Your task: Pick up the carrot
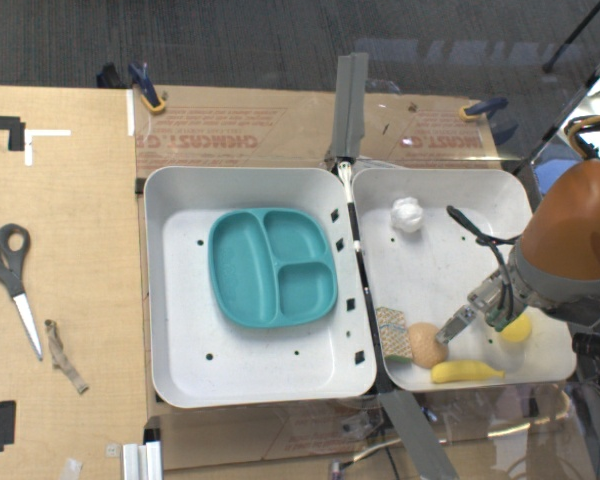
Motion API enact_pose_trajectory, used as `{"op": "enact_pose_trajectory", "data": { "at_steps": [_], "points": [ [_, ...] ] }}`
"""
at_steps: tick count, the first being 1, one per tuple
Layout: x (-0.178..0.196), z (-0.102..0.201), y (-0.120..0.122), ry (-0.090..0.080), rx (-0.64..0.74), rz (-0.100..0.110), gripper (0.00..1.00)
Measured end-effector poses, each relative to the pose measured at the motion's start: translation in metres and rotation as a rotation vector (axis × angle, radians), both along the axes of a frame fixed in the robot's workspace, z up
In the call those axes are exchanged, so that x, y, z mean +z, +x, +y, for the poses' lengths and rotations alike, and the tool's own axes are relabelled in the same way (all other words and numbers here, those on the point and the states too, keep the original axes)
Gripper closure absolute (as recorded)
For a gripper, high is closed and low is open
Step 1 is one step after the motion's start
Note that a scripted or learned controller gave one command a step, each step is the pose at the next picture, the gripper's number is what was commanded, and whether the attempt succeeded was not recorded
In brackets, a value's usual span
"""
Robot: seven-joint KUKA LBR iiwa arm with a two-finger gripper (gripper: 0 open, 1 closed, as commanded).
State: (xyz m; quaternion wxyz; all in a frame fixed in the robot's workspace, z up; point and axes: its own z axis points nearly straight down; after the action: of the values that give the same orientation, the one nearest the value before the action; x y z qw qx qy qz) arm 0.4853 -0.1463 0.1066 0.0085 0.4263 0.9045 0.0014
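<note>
My gripper [450, 329] is low in the right bin [435, 268], near its front, pointing down and left. Its tip lies right beside a tan-orange rounded item [426, 345]; I cannot tell whether they touch, or whether this item is the carrot. A yellow banana-shaped piece [466, 372] lies along the front wall just below the gripper. A small yellow piece [517, 329] shows partly from under the wrist. The arm's grey and orange body [570, 233] covers the bin's right side.
A white ball [407, 213] rests at the back of the right bin, and a speckled flat pad [391, 320] lies by the divider. The left bin [175, 298] holds a teal divided plate [274, 266]. Scissors [15, 278] lie on the bench at the far left.
</note>
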Motion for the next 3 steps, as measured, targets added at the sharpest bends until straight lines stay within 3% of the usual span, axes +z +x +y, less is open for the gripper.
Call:
{"op": "enact_pose_trajectory", "data": {
  "at_steps": [1,2,3],
  "points": [
    [-0.008,0.045,-0.002,0.002,-0.040,-0.001,0.00],
    [0.008,-0.022,-0.007,0.004,-0.135,0.014,0.00],
    [-0.009,0.023,-0.003,0.003,-0.078,0.003,0.00]
  ]
}}
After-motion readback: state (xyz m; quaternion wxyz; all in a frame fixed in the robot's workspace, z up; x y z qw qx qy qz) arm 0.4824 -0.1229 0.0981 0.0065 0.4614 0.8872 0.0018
